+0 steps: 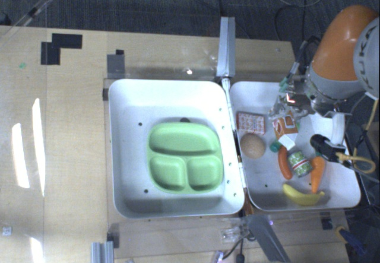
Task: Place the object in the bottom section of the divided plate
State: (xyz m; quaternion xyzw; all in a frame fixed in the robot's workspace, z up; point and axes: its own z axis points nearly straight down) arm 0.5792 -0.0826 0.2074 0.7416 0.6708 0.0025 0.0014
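A banana (303, 196) lies at the near edge of the right bin (350, 193), with two carrots (316, 174) and a small can (300, 164) just behind it — the green divided plate (184, 157) sits in the left bin (127, 137). Farther back a round brown ball (253, 146) rests below a red-patterned packet (250, 122), and the gripper (289, 108) hovers over the right bin's far side — whether it is apart or together cannot be told.
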